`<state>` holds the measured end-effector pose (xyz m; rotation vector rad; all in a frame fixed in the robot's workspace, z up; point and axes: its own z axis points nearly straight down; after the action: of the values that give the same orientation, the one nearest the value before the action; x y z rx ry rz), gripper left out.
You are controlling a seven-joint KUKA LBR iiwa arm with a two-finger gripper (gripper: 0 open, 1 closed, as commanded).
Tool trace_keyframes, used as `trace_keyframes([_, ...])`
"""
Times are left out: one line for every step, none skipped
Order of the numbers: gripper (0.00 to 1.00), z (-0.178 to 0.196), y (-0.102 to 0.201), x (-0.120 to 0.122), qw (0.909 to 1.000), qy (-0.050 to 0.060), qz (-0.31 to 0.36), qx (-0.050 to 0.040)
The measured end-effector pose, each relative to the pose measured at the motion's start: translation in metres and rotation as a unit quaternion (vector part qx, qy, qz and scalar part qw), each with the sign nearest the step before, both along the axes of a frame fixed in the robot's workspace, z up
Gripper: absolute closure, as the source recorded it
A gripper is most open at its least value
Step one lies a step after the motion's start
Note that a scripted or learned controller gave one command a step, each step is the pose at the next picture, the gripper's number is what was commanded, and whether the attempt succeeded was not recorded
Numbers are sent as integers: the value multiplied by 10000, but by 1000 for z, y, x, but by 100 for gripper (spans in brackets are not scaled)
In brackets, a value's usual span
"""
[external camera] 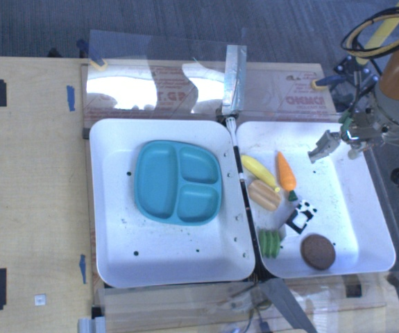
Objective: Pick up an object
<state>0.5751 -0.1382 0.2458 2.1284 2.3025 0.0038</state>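
Note:
The right bin [352, 207] holds several toy items: a yellow banana [258, 171], an orange carrot [286, 171], a tan hot dog bun [264, 195], a green piece [270, 243], a black-and-white block [300, 217] and a brown round cookie [318, 251]. My gripper [336, 145] hangs over the bin's upper right part, above and right of the carrot. Its two fingers are spread apart with nothing between them.
The left bin [109, 207] holds a blue divided plate [178, 182]. A clear plastic wall [157, 82] with a metal post [234, 78] stands behind the bins. Yellow cables [376, 30] loop at the upper right by the arm.

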Motion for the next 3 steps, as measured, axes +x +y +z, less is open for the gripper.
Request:
trace_keyframes([0,-110,33,14,9992,83,-390,21])
trace_keyframes([0,-158,23,19,9999,-1,-103,12])
trace_keyframes([100,-146,22,21,9999,-33,-117,7])
